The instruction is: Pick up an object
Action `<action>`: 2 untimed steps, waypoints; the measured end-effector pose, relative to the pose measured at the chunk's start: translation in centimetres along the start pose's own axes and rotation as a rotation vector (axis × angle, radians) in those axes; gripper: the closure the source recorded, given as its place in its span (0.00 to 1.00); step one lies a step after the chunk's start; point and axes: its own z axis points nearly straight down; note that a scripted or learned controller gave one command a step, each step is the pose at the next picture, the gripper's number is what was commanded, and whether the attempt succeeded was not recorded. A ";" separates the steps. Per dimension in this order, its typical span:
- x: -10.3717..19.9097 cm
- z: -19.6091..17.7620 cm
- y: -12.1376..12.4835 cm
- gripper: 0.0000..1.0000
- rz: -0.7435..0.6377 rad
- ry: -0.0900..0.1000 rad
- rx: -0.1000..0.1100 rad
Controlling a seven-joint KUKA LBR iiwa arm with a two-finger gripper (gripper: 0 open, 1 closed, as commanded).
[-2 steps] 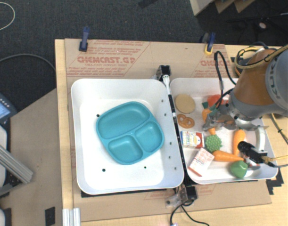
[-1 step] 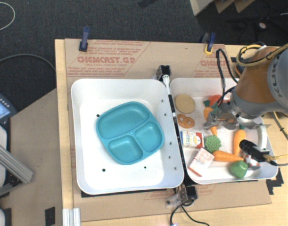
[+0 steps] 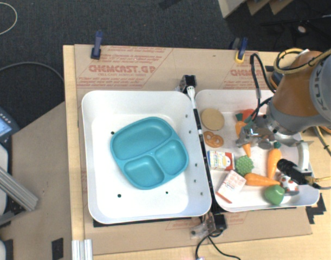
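My gripper hangs low over the middle of the right bin, under the grey arm with its orange band. Just below it lie a green broccoli piece and an upright orange carrot. A second carrot lies flat nearer the front, beside a green round fruit. To the gripper's left are a tan round cookie, a pretzel and a small carton. I see nothing lifted clear of the bin.
The left bin holds a teal divided plate. A white and red box lies at the right bin's front left. Small red and orange pieces sit behind the gripper. Clamps hold the cardboard base.
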 end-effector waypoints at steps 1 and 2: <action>0.0 -1.0 0.0 1.00 0.000 -0.001 -0.002; 6.9 -7.4 8.7 1.00 -0.012 0.003 -0.008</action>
